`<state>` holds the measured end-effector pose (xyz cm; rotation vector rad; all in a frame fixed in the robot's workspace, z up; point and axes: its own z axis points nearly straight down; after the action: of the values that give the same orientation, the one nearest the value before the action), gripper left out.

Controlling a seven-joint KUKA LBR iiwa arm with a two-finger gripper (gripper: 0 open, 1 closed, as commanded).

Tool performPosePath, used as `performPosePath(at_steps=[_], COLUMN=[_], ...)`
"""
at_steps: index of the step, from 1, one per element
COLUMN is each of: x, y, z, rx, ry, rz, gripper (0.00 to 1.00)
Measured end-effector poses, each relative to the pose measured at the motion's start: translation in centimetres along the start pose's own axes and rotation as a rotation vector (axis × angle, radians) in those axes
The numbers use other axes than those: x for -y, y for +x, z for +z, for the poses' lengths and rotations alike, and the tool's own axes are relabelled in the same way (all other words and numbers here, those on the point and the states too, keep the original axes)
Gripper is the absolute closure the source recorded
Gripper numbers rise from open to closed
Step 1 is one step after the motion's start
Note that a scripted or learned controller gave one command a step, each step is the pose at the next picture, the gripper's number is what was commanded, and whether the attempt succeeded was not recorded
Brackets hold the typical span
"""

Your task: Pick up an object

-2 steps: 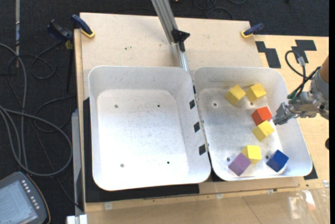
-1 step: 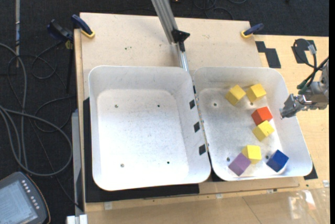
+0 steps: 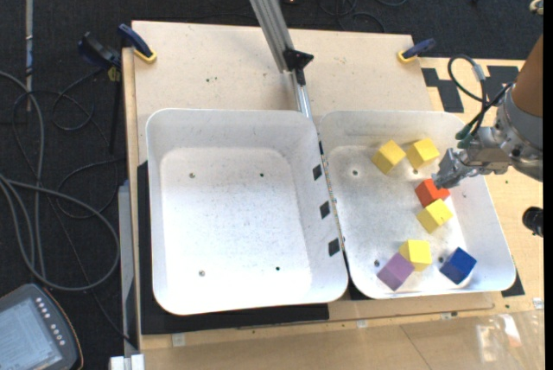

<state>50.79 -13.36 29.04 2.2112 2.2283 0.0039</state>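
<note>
One fixed camera is hanging above the surface (image 3: 216, 66) and looking down on it at a slant, far enough back to be taking in both white bins, the left bin (image 3: 229, 204) and the right bin (image 3: 363, 143), side by side. Dark floor with cables is showing around the edges, and the arm (image 3: 523, 122) is reaching in from the right.

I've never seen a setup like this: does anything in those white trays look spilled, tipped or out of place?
Nothing stands out. The blocks lie loose at odd angles in the right bin, none spilled over its rim. The gripper sits low beside the red block.
</note>
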Motion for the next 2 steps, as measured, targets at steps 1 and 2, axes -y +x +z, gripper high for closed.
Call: performPosePath(at_steps=[1,2], x=[-0.3,-0.9], y=[5.1,11.1], z=[1.8,3.2], rx=[-0.001,-0.002], ry=[0.003,0.005], rz=[0.000,-0.001], gripper=[1.00,1.00])
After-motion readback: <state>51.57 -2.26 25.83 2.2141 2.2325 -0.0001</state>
